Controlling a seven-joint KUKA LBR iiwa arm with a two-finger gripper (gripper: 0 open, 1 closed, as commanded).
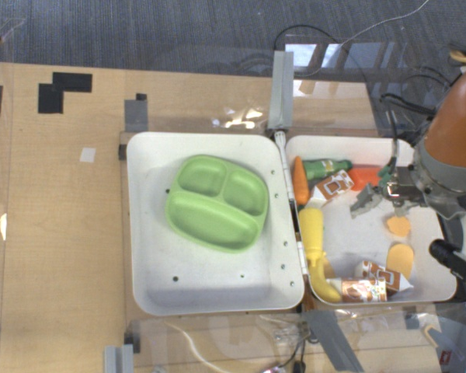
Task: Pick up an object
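Camera view: a grey arm with an orange band reaches from the right over the right bin (443, 286), one of two on the wooden tabletop (54, 231).
Hand: the hand (370, 198) hovers low above the bin floor; whether it is open or closed, I cannot tell.
Candidates: a carrot (300, 182), green bottle (326, 166) and small carton (336, 186) lie just left of the hand; likely the nearest picks.
Crowding: a yellow bottle (311, 231) and banana (321, 280) hug the dividing wall, awkward to reach.
Elsewhere: orange slices (400, 243) and a brown carton (366, 289) sit nearer; the left bin (151, 286) carries a green divided plate (217, 203).
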